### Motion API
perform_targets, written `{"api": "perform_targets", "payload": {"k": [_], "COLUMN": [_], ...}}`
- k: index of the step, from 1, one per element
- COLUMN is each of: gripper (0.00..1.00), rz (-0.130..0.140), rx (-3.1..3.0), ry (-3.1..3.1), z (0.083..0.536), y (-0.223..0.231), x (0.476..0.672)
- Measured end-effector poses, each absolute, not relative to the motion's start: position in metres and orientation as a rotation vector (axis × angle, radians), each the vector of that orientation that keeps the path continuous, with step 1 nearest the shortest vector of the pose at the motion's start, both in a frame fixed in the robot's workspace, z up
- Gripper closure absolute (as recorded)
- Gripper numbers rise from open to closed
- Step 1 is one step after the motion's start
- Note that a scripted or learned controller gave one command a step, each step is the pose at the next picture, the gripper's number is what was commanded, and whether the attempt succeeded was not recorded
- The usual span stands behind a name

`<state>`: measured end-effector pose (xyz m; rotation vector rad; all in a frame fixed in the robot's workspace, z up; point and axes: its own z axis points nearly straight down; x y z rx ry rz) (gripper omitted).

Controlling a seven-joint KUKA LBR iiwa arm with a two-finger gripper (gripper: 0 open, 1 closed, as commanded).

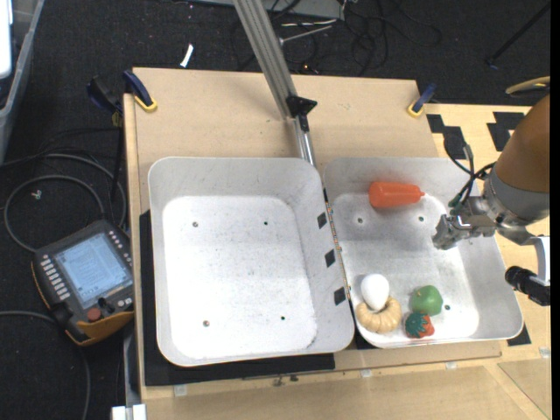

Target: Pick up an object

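Orange carrot (395, 194) (beside gripper (446, 234))

A tan table (227, 125) is seen on dark carpet. A handheld control pendant (83, 278) with a lit screen lies on the floor at left, cables beside it. A slanted metal pole (262, 42) is fixed at the table's far edge.

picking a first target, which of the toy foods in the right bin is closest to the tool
The orange carrot, lying alone at the bin's far side, level with the tool. The other toys cluster at the near edge.
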<state>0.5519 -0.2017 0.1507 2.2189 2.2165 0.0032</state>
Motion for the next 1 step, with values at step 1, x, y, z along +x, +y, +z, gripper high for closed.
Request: {"api": "perform_targets", "payload": {"k": [1], "gripper": [1.0], "rz": [0.005], "rx": [2.214], "ry": [2.219], "z": [0.2148], "y": [-0.2015], "x": [0.5524]}}
